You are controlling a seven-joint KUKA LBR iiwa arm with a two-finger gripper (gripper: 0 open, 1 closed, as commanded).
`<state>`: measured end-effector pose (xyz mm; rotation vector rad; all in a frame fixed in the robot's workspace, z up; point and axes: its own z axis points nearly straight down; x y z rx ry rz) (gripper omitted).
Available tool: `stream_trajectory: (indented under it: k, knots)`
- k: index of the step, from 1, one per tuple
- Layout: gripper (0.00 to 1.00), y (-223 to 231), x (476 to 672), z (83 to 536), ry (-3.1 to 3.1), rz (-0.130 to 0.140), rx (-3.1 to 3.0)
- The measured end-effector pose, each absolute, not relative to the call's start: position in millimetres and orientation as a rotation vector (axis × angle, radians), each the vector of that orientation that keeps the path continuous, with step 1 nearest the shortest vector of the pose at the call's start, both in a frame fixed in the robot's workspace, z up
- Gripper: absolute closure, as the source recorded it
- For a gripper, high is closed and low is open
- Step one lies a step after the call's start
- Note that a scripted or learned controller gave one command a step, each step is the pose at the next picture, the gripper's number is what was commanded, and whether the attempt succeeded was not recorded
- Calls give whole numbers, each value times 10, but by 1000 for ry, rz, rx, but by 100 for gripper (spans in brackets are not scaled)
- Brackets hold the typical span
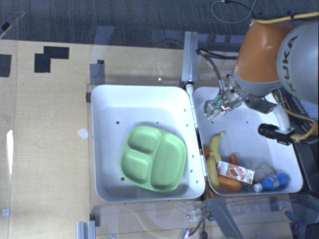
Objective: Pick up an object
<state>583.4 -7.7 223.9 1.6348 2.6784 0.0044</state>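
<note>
Table [50, 133] of pale wood spreads under everything, carrying two shallow white bins side by side. Grey arm [294, 49] with its orange band reaches in from the right, and its claw [215, 106] hangs over the upper left part of the right bin [249, 118], above bare white floor. Whether the claw is open or closed I cannot tell; it is small and partly blurred here, and nothing shows in its grip.

Well to the claw's left sits the left bin [107, 113], which holds a green divided tray [153, 157], below and left of the claw. Below the claw, along the right bin's lower edge, lies a cluster of small things: a yellow banana [213, 158] nearest, almost straight beneath it; an orange-and-white carton [236, 172] just right of the banana; an orange piece [228, 183] under the carton; a blue bottle [271, 181] farthest right, with a grey speckled object [264, 171] touching it.

The step in hand looks like the approach: no object has been reached yet. The next move probably calls for travel down the bin toward the cluster, lining up over one item and then descending. The banana seems the closest candidate, though it lies against the bin wall and beside the carton, so the descent needs room on both sides of it.
</note>
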Motion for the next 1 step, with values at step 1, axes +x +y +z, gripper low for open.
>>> stream_trajectory:
  k: [1]
  knots:
    - [100,204,5756,2113,2665,3,1661]
